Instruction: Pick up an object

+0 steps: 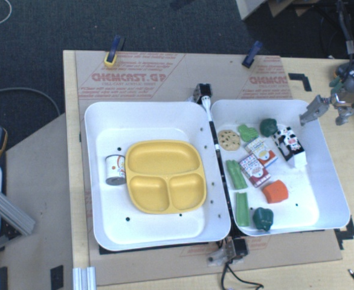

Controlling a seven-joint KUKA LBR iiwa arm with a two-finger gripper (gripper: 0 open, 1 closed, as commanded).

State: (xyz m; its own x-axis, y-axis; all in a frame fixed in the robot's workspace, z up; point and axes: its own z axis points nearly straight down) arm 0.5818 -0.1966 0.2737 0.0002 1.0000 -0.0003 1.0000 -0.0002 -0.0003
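The two white bins [104, 138] look like smooth, faintly glossy plastic, as does the yellow divided tray [165, 175] inside the left one. Beneath the bins, the bench board [165, 74] appears matt, like printed cardboard. Beyond it, dark carpet [56, 17] looks rough.

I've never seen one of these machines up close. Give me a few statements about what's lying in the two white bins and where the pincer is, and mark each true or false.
1. The yellow plate lies in the left bin. True.
2. A small can lies beside the plate, on its left. True.
3. The cookie rests on the yellow plate. False: it lies in the right bin, near the divide between the bins.
4. The pincer is holding the orange piece. False: it hangs at the right bin's far right edge, apart from the orange piece.
5. The black-and-white cow lies in the right bin. True.
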